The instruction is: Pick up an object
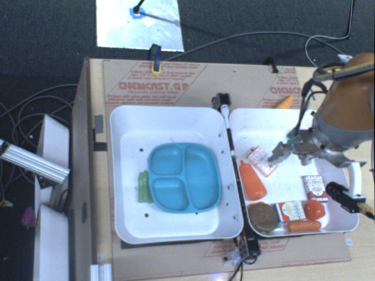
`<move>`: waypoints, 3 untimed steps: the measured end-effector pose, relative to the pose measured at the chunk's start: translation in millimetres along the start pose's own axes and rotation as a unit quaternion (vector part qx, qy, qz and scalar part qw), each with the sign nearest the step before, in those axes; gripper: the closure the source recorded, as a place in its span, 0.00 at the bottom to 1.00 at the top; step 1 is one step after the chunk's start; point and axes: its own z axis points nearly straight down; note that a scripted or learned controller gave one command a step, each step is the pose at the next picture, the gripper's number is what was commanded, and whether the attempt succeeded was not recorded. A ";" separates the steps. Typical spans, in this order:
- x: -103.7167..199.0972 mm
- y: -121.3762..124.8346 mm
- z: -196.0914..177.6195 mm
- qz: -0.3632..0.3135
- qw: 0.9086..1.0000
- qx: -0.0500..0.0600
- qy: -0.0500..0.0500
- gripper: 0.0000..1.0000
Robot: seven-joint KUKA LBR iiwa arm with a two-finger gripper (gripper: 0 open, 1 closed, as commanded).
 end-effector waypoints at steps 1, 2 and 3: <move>25.6 43.4 35.3 0.000 1.000 0.000 0.000 0.00; 4.4 111.5 80.5 -0.001 1.000 0.001 0.000 0.00; -10.4 138.5 111.4 -0.001 1.000 0.000 0.000 0.00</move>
